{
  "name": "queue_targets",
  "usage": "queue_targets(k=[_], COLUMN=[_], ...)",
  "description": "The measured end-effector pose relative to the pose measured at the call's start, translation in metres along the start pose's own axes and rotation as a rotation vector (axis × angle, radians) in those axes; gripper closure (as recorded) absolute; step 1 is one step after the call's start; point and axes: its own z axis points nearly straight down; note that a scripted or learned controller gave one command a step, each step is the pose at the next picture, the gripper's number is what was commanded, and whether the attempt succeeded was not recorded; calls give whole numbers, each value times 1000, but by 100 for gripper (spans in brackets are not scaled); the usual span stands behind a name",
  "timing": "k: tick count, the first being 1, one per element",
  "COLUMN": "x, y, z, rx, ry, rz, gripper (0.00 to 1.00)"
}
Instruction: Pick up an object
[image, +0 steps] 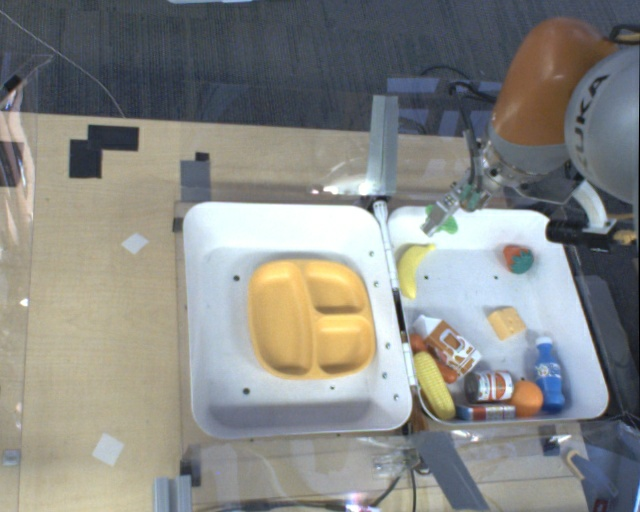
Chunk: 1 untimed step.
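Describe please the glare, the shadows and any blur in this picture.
Camera view: glare streaks mark the clear sheet over the wooden bench; the yellow divided plastic tray casts a soft shadow in the left white bin; the small two-finger gripper looks slightly blurred.

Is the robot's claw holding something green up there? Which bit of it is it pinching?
Yes. The gripper pinches a small green object by its upper end, above the right bin's far corner. What the object is cannot be told.

Counted two white bins (215, 250); one yellow tray (308, 318); one banana (411, 268); one corn cob (434, 383); one blue bottle (547, 372); one can (489, 386).
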Motion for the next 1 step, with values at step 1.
queue_targets(k=[1], x=[4], y=[-20], z=[28], rx=[22], ry=[12], rz=[611], gripper=[100])
